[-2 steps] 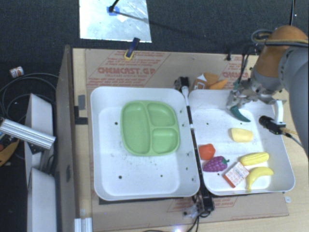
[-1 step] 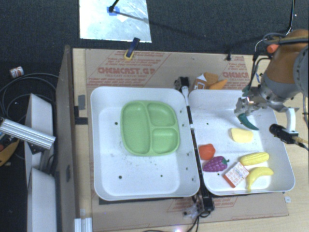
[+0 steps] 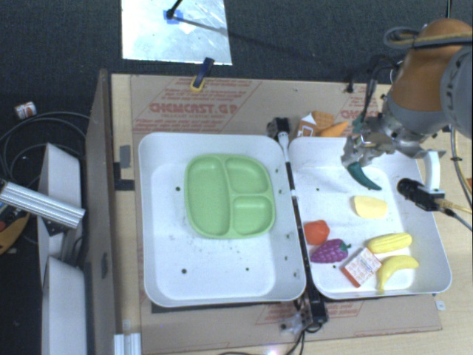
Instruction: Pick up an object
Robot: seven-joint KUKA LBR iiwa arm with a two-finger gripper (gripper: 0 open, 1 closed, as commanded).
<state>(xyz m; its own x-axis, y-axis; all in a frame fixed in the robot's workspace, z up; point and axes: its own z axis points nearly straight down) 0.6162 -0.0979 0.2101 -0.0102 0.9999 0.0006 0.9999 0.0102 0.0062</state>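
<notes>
The arm (image 3: 432, 72) comes in from the right and its claw (image 3: 360, 154) is over the back part of the right bin (image 3: 436, 272). A dark teal curved piece (image 3: 362, 174) hangs from the claw tips and points down toward the bin floor; the fingers seem closed on its upper end, so the claw appears to hold it, nearly shut. Just in front of this piece, apart from it, a pale yellow block (image 3: 370, 207) lies on the bin floor. Nearer the front edge are a red tomato (image 3: 316, 232), a purple grape bunch (image 3: 329, 251), a red and white packet (image 3: 361, 267), a corn cob (image 3: 389, 242) and a banana (image 3: 395, 270), all well apart from the claw. The left bin (image 3: 166, 272) bears a green divided plate (image 3: 228, 197). An orange carrot (image 3: 332, 129) lies behind the right bin, outside it.
</notes>
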